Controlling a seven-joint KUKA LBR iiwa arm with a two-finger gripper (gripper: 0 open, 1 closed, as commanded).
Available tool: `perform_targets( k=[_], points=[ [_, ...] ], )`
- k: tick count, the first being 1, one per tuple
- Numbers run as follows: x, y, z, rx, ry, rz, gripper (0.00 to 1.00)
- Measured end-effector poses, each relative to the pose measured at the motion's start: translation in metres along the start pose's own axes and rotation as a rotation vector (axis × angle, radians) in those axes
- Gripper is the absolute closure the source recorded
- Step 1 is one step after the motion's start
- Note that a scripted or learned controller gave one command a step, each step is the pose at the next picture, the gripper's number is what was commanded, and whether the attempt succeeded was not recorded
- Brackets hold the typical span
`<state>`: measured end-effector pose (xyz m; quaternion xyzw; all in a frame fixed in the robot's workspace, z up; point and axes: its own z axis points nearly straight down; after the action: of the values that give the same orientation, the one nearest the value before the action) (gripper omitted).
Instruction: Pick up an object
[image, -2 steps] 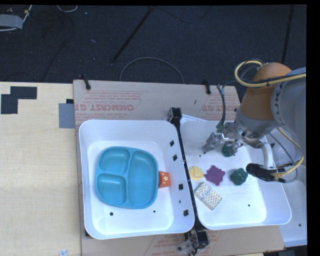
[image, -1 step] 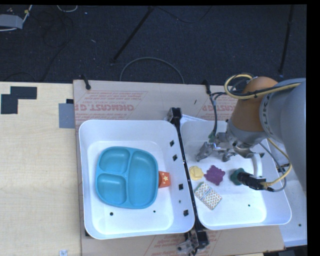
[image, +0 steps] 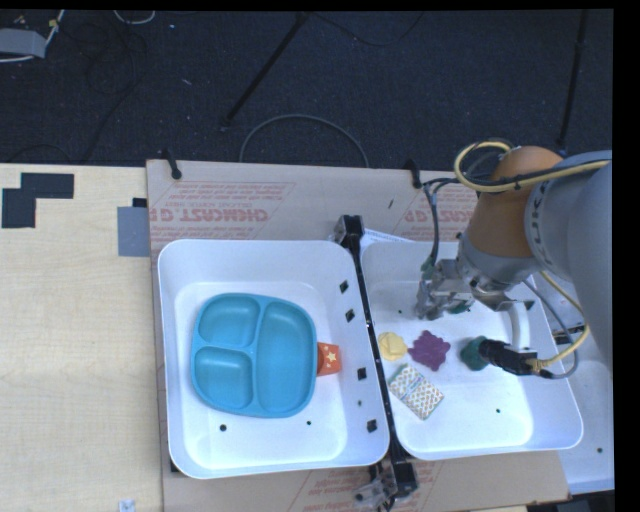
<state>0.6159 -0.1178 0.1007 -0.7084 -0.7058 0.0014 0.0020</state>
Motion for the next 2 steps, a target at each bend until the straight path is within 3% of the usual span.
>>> perform_targets(
  k=[2],
  points=[
    [-0.017,0.013,-0.111,-0.009,-0.002,-0.001,1.00]
  ],
)
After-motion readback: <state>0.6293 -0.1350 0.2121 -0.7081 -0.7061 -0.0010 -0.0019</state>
